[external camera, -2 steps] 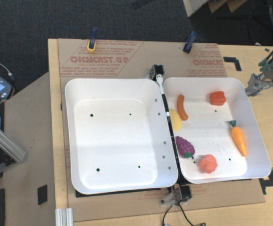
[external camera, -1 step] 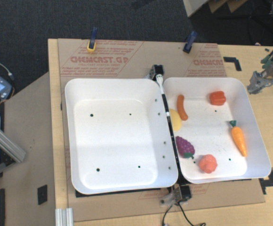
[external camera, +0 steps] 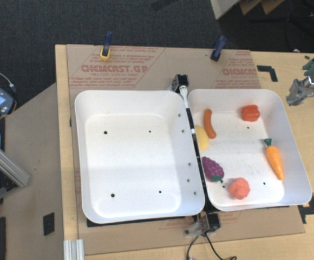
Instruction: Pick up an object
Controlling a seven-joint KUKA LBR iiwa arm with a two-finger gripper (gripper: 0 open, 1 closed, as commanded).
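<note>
The right bin holds several toy foods. An orange-red sausage lies near its left wall, with a yellow piece just below it. A red pepper-like piece sits at the back. By the right wall lies a carrot. Purple grapes and a pink-red round fruit are at the front. My gripper hangs at the far right, outside the bin's back right corner, apart from every object and with nothing seen in it.
The left bin adjoins the right one along a black divider strip. Both rest on a brown board held by blue clamps at the back. Grey equipment stands at the left edge.
</note>
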